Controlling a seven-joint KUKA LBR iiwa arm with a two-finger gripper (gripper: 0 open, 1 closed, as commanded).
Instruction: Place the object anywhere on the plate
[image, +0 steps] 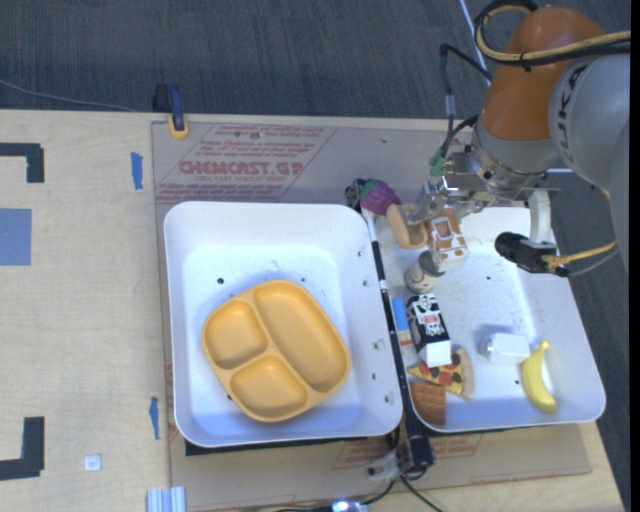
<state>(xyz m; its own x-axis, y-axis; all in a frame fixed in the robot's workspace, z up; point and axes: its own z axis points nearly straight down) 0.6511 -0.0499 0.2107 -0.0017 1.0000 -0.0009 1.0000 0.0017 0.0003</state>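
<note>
Arm enters from the right; the hand (447, 222) sits low over the far-left corner of the right bin (572, 330). Whether it is spread or pressed together cannot be told: the wrist and cabling cover it. Directly under the hand lies a small orange-and-white toy (449, 240), contact with the hand unclear. Just left of the hand a tan bread-like piece (406, 227) rests against the bin rim, and further left and slightly beyond, on the rim between the bins, a purple-and-green toy (374, 193). Just nearer the camera than the hand stands a small round grey-capped item (424, 275); beyond that in the same direction, a black-and-white block (430, 326) beside a blue strip (400, 318), then a pizza slice (446, 373) and a waffle-patterned piece (428, 402). Well off toward the near-right corner: a white block (506, 347) and a banana (539, 377). The plate (275, 348), yellow-orange with three compartments, lies in the left bin (270, 235), well apart from the hand, to its left and nearer the camera. Both bins rest on a cardboard sheet (245, 160) on the desk (75, 300).
</note>
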